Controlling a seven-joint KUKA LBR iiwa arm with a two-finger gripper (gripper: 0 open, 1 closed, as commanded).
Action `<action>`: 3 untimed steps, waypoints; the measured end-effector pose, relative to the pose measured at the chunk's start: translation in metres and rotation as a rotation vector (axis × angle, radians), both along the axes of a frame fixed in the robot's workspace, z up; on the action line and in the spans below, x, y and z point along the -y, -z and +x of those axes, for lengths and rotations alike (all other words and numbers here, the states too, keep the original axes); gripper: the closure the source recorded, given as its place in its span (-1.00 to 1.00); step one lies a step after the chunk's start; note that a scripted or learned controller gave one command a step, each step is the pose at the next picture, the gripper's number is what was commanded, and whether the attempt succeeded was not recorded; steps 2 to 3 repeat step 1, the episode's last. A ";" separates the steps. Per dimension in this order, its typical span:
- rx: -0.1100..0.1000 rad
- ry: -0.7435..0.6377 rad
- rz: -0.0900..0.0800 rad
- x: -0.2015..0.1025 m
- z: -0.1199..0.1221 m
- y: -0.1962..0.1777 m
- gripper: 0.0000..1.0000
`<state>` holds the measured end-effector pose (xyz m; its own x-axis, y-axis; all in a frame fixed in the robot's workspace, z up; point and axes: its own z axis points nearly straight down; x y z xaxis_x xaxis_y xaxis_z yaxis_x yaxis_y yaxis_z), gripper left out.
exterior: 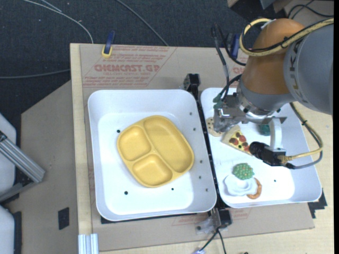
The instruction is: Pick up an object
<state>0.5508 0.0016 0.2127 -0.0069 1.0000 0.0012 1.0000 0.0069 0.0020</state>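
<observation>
Two shallow white bins sit side by side on a brown cardboard-covered surface [127,70] printed in red with "CHEMCAST GP". Left bin [100,115]: smooth glossy plastic with rounded corners, holding one yellow three-compartment tray [154,150], rounded and tilted. Right bin [302,187]: a wedge-shaped pizza slice [237,139] with red spots, just beside the end effector [225,118]; a green bumpy broccoli piece [243,170] resting on a white rounded item [237,186]; an orange curved piece [256,191] touching that item. End effector hangs low over the right bin's near-left part; whether it is open or closed, cannot tell.
</observation>
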 end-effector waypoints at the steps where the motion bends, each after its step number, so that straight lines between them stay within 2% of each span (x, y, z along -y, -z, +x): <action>1: -0.001 0.002 0.000 -0.047 0.001 0.001 1.00; 3: -0.001 0.002 0.000 -0.047 0.001 0.001 1.00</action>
